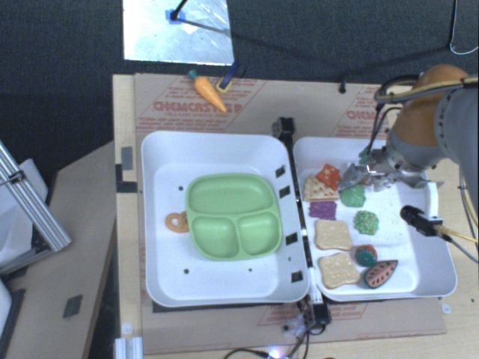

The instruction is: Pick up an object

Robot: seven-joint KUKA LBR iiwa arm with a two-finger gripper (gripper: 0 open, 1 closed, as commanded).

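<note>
While arm reaches in from right, gripper (358,176) sits low in right bin (434,275), directly over green lumpy piece (353,197); whether grasping or released cannot tell, tips lost against dark metal and toy. Green piece roughly round, no clear long axis, upper edge hidden under gripper. Red piece (328,175) and cracker (317,190) just left of it, purple square (323,209) below. Leaf-shaped brown piece (380,273) lies long axis slanting up-right. Left bin (217,144) holds green divided tray (232,215) and pretzel (177,222). Carrot (209,93) on bench behind, tip pointing down-right.
</note>
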